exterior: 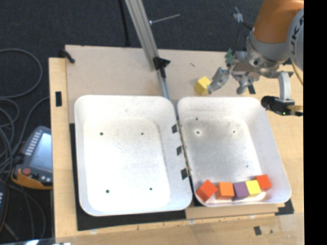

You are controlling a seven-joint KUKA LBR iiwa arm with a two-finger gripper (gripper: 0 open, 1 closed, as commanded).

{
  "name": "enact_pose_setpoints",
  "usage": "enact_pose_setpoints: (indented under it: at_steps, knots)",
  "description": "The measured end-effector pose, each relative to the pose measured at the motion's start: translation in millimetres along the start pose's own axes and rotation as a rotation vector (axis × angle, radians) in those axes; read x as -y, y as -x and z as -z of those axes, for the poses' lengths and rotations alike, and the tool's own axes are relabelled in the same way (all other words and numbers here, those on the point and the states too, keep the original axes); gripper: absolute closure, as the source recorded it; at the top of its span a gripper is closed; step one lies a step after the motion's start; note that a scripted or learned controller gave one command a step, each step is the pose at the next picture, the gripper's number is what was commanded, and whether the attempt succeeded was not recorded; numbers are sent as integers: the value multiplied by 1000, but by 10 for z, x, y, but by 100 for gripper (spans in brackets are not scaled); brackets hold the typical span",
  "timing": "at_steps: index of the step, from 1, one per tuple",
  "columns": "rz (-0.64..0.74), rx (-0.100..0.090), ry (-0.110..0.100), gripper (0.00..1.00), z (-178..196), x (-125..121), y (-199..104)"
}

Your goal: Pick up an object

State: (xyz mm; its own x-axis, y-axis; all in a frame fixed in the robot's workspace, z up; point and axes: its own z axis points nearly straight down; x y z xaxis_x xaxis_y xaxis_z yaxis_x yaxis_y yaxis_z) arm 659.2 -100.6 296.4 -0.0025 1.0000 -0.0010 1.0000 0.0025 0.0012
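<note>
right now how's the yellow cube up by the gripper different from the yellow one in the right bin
The upper yellow cube lies on the bare bench beyond the right bin; the lower yellow cube sits inside that bin. The upper one stands alone beside the gripper; the lower one is in a row of cubes. Both are small, yellow blocks.

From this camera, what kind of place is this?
Probably a robotics lab bench. Two white bins sit side by side, coloured blocks line the right one's near wall, and a control pendant with cables lies on the dark floor beside it.
</note>
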Motion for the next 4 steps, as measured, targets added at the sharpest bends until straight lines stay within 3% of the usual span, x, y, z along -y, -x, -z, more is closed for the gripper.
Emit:
enact_pose_setpoints:
  at_steps: [1,2,3,4]
  knots:
    - [4,-2,2,0,333,740,-370]
    - [-6,2,-4,0,-195,789,-116]
    - [-4,-3,-13,0,-1038,1691,-610]
    - [8,-4,-1,0,-996,1749,-1674]
